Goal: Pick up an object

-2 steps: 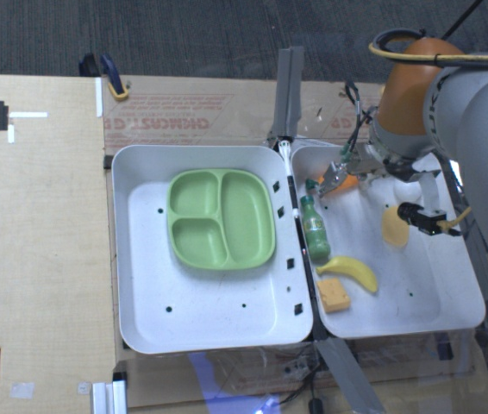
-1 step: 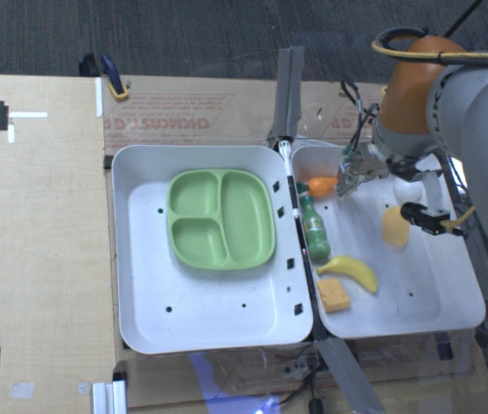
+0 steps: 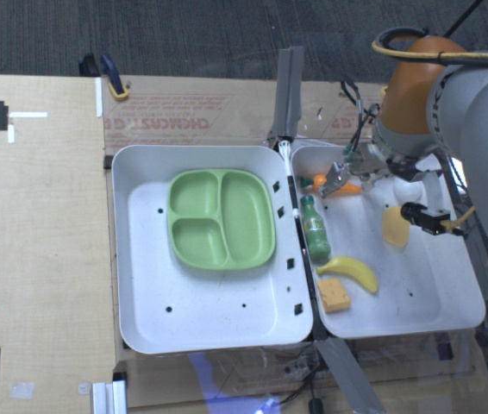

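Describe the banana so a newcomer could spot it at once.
Look in the right-hand white bin, the one the arm reaches into, toward its near-left part. The banana lies there just below the green bottle and above the tan sponge-like block. It is the only curved, bright yellow thing there.

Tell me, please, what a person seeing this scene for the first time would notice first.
Probably the green divided plate, lying alone in the left bin. Next, the grey arm with its orange band, reaching into the right bin's far corner, where a banana, a green bottle and other small items lie.
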You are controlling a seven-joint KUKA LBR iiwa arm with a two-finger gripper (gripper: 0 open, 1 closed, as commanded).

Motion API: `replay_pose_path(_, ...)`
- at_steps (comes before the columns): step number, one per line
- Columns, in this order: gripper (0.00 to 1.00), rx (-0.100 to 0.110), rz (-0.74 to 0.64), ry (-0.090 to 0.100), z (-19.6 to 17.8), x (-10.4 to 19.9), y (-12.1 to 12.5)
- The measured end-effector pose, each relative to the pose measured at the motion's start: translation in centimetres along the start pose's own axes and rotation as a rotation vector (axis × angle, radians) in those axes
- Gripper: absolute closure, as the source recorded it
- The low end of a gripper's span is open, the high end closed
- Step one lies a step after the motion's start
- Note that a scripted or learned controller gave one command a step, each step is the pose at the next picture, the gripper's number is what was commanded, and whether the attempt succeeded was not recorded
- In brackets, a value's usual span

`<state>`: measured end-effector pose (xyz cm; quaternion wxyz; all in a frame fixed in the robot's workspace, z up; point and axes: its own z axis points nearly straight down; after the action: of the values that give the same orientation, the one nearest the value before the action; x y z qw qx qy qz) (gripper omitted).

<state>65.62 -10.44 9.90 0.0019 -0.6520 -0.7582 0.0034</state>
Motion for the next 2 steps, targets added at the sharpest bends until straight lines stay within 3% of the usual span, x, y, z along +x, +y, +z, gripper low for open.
replay_pose_path(1,1.00,-0.004,0.001,-0.004,-1.22,-0.20,0.09)
replay_pose_path(2,0.00,-0.003,0.001,-0.005,-1.22,-0.30,0.04)
